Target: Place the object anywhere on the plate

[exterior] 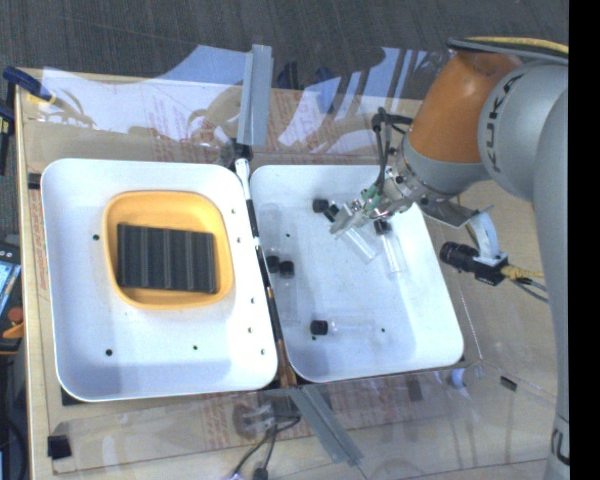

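Camera view. My pincer (365, 211) hangs low over the upper part of the right shallow white bin (420, 343). Whether it is open or closed I cannot tell; glare and clutter blur the tip.

The objects here are small clear plastic tubes with black caps. One tube (343, 221) lies just beside my tip at about 8 o'clock, perhaps touching. Another (392, 256) lies near at 5 o'clock.

The yellow rounded plate with a dark ribbed insert (165, 208) sits in the left white bin (70, 358), well apart at 9 o'clock.

Judgement: centre over the near tube, close across its width, lift clear of both rims before travelling.
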`<state>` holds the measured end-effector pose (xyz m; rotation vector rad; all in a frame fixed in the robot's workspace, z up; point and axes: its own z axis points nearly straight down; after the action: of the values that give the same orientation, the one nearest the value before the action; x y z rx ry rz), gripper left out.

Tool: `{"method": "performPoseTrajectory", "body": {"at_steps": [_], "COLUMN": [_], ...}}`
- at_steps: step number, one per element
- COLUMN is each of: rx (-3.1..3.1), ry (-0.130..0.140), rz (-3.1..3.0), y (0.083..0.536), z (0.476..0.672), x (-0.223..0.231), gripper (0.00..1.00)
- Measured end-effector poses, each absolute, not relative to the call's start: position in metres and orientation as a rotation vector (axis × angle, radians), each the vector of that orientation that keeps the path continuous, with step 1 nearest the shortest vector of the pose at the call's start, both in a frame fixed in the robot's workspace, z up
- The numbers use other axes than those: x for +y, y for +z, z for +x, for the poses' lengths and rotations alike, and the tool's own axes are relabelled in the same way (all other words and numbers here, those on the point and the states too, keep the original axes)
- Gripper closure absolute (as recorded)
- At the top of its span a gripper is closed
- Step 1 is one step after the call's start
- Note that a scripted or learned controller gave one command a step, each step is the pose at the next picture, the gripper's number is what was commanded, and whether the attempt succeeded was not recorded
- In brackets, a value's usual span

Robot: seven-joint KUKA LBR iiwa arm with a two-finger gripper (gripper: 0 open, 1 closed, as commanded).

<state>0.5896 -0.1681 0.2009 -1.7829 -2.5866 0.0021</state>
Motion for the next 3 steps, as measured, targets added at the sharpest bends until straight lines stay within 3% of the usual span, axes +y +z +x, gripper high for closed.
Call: {"method": "performPoseTrajectory", "body": {"at_steps": [1, 2, 3], "rx": [-2.778, -2.817, -2.888], "ry": [0.001, 0.002, 0.001], "rz": [-1.469, -1.383, -1.237], "y": [0.226, 0.218, 0.266], "z": [0.589, 0.595, 0.619], "x": [-0.126, -0.093, -0.058], "gripper": [1.0, 1.0, 1.0]}}
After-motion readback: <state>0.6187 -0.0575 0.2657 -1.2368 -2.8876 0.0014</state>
